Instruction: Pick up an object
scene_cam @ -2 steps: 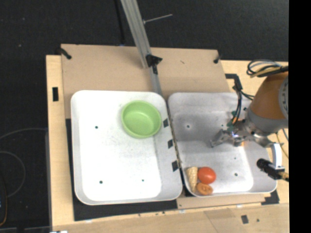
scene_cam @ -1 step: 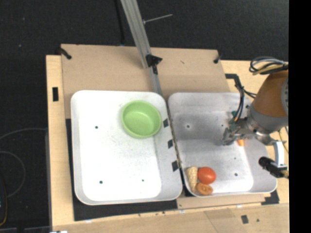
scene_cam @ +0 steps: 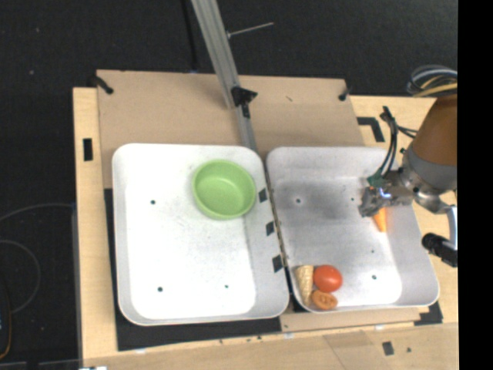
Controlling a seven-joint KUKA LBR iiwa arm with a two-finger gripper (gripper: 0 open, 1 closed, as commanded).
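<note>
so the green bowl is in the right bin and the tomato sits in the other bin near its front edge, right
Not quite. The camera view shows the green bowl in the left bin, near its back right corner. The tomato sits in the other bin, the right bin, near its front edge, as you said.
</note>
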